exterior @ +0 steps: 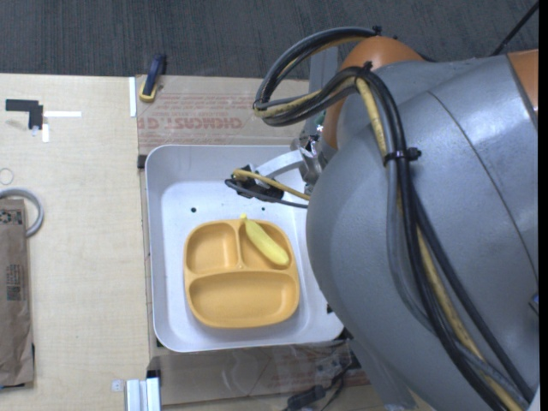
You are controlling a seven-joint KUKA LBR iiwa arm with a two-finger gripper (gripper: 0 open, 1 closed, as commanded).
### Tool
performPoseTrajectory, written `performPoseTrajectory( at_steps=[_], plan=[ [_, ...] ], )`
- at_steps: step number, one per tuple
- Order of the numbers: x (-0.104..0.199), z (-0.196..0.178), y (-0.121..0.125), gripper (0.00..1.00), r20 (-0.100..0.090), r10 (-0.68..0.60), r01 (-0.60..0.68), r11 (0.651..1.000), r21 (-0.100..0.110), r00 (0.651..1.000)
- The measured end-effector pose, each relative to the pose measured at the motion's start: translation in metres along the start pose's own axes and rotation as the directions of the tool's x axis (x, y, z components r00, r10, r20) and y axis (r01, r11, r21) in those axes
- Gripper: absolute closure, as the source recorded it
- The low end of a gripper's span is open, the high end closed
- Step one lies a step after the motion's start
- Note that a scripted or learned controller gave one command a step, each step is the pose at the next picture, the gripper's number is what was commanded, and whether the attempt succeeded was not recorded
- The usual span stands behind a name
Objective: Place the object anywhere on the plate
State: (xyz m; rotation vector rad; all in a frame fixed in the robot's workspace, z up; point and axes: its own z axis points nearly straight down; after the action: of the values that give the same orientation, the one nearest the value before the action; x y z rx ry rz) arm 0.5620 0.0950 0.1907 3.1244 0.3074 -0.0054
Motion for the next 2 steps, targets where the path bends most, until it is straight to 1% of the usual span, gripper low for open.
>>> performPoseTrajectory(
  at_steps=[2],
  plan=[
    [0.0000, 0.0000, 0.0000, 0.00, 0.000, 0.000, 0.000, 1.000, 0.000, 1.000]
  ],
)
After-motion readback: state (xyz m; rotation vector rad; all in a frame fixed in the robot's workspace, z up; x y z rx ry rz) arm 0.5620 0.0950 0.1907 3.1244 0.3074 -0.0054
